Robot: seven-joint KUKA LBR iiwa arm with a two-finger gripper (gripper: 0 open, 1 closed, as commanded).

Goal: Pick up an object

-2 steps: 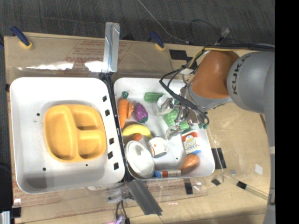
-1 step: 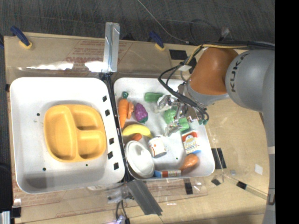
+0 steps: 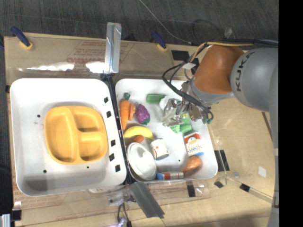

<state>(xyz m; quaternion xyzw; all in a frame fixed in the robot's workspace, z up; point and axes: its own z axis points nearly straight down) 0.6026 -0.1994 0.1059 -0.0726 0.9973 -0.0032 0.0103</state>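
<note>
- I read the gripper (image 3: 174,112) as down inside the right bin (image 3: 208,148), toward its two o'clock corner, with the grey arm (image 3: 253,77) reaching in from three o'clock.
- I cannot tell how it is set or whether it has anything; its metal tip is tangled visually with a green object (image 3: 182,126) just below it.
- Likely targets crowd the bin because it serves as the picking pile: a smooth tapered carrot (image 3: 125,111) and a knobbly purple piece (image 3: 142,113) at ten o'clock, a glossy curved banana (image 3: 138,132) at centre.
- A round white bowl (image 3: 141,161) sits at seven o'clock, a small printed carton (image 3: 193,144) at four.
- The left bin (image 3: 28,126) holds a moulded yellow divided tray (image 3: 75,134), probably the drop spot.
</note>
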